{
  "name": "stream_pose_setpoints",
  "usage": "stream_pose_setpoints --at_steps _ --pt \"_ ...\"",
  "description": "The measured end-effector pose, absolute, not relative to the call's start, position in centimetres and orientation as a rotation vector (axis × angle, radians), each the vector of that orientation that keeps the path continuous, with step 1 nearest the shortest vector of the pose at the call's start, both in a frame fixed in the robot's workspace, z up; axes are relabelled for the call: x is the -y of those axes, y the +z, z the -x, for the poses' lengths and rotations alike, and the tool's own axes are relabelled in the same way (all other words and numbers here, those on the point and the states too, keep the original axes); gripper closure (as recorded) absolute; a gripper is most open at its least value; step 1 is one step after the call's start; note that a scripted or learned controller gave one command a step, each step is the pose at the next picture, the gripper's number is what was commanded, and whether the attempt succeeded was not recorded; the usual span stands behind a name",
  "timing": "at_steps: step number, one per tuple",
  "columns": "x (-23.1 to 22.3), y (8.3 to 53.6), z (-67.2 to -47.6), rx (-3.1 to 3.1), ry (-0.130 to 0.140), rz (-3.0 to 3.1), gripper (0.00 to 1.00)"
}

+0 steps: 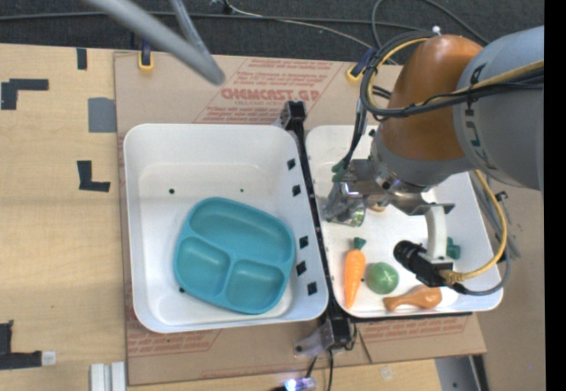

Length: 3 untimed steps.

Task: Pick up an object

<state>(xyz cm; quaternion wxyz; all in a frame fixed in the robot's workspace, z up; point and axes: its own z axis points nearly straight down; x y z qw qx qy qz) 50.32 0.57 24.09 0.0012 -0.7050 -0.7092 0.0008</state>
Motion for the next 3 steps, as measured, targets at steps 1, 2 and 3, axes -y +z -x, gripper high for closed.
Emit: stream_pose_setpoints --at_steps 1,2,3 --pt "-5.2 24.1 -51.0 2.227 0.001 2.214 1.00" --pt "-10.3 23.8 -50.5 2.227 0.002 2.213 1.00" --pt "-10.0 23.9 -50.6 2.224 0.004 2.217 0.00"
